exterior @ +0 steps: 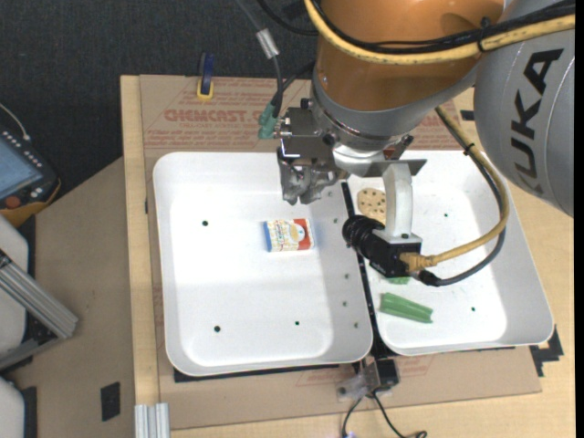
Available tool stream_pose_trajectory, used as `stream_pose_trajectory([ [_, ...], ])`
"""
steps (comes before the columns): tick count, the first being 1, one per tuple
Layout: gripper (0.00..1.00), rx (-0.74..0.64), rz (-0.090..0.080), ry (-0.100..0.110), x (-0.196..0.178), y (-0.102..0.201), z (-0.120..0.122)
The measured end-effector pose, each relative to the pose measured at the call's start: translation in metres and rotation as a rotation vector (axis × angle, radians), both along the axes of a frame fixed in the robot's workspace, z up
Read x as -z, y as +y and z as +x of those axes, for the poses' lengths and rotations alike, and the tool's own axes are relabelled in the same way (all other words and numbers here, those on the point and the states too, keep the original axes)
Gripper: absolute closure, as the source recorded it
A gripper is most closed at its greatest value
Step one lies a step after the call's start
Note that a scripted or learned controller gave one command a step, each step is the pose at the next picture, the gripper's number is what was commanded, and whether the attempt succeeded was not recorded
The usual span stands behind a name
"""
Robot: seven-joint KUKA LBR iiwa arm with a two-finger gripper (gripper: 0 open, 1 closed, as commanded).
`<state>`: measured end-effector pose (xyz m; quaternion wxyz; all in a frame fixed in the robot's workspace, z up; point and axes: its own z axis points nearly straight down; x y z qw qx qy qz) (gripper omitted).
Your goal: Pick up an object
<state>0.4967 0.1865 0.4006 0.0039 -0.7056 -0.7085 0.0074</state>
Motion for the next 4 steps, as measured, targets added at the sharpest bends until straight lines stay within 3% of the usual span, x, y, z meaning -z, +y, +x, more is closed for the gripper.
stream_pose_trajectory([
  [1,1.0,0.01,0.002,-0.009,0.032,-0.058,-0.019],
  [2,1.0,0.006,0.006,-0.019,0.004,-0.059,-0.017],
  [3,1.0,0.005,0.003,-0.007,0.073,-0.046,-0.018],
  [4,1.0,0.001,0.008,-0.023,0.013,-0.026,-0.017],
])
